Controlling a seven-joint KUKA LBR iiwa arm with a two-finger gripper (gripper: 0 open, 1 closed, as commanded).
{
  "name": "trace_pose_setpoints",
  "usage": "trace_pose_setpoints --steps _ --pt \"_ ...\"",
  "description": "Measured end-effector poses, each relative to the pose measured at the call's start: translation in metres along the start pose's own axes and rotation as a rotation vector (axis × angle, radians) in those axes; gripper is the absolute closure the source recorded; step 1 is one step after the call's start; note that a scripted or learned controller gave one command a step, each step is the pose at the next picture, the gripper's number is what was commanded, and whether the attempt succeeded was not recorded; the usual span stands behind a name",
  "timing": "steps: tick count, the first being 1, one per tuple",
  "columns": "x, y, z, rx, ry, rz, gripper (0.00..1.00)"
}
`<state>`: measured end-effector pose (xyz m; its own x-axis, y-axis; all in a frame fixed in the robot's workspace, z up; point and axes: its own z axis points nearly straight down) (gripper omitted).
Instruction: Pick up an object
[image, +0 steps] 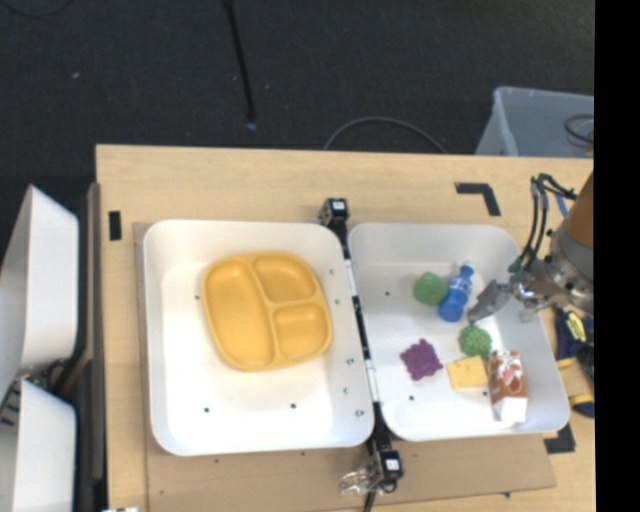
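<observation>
The gripper (492, 300) hangs over the right bin (400, 262), can't tell if it's open or closed. The blue bottle (456, 293) sits just left of it, green ball (476, 341) right below, nothing grabbed.

Left bin (170, 400): a yellow divided plate (267, 309) fills its middle; bare floor runs round it, widest toward 6 o'clock.
Right bin (385, 260): open floor along the 12 o'clock wall and down the 9 o'clock side.
Cluster: green ball (430, 288) touching blue bottle (456, 292); green lump (475, 341), purple piece (421, 359), yellow block (466, 374) and carton (507, 385) crowd the 3 to 5 o'clock part.
Gaps: narrow between these things; the widest lies between ball and purple piece.
Arm: gripper (497, 297) hangs just beside the bottle at 3 o'clock, blocking that side.
Tabletop (220, 180): bare strip at 12 o'clock.
</observation>
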<state>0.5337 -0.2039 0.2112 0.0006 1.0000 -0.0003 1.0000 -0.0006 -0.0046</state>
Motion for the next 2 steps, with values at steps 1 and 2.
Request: trace_pose_setpoints --steps 1,2 --pt "0.002 0.003 0.043 -0.003 -0.001 0.002 0.0" --pt "-0.006 -0.001 0.088 -0.002 -0.001 0.001 0.0"
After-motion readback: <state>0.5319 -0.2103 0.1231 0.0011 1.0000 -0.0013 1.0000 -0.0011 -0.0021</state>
